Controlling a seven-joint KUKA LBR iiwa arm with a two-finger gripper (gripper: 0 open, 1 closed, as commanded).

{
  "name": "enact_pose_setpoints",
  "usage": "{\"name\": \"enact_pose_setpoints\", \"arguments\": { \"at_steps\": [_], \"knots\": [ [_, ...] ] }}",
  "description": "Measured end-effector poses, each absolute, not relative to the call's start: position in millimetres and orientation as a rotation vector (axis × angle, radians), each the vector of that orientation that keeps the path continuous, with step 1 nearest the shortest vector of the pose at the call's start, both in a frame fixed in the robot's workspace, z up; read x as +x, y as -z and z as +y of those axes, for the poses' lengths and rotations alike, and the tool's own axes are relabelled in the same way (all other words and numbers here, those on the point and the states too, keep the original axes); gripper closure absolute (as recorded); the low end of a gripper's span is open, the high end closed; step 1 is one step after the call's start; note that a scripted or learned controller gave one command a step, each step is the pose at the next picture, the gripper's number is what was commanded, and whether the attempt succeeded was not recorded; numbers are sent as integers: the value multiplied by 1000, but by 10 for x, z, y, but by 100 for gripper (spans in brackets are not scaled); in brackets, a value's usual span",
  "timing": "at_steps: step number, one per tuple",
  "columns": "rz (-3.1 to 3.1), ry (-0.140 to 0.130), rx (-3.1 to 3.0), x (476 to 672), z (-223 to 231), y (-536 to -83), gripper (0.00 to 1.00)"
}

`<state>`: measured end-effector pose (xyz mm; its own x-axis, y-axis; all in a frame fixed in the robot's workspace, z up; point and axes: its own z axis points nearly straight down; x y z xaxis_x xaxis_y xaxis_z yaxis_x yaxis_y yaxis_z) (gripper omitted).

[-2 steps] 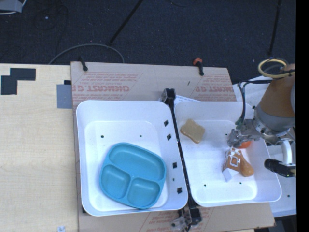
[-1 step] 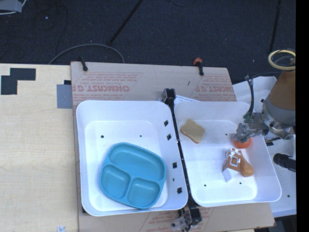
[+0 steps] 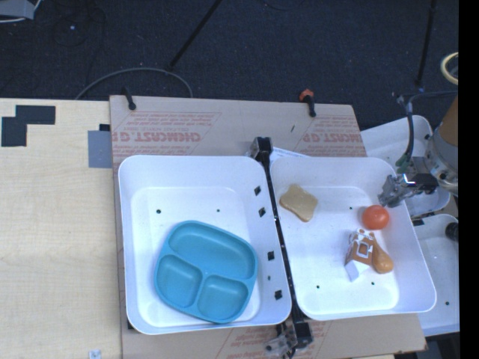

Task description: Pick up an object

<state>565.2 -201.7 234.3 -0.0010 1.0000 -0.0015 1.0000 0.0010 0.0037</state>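
Gripper poised at the right white plastic bin's rim; grip state indiscernible. Small round orange-red ball just below-left, likeliest pick, sitting apart from the other items.

Right bin, taken as landmark. Four loose objects in it, all lying flat on its floor.

Tan bread slice: upper left of bin floor, tilted, well apart from the rest.

Orange-red ball: near bin's right wall, upper part.

White-and-brown carton: just below the ball, tipped over at a slant.

Orange-brown pear-shaped piece: touching the carton's right side, toward bin's right wall.
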Motion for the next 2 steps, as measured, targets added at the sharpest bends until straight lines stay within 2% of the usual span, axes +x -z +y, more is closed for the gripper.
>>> {"name": "enact_pose_setpoints", "arguments": {
  "at_steps": [1, 2],
  "knots": [
    [2220, -3, 2217, 5673, -2034, -2979, 100],
    [2229, 0, 2219, 5592, -1488, -2986, 100]
  ]
}}
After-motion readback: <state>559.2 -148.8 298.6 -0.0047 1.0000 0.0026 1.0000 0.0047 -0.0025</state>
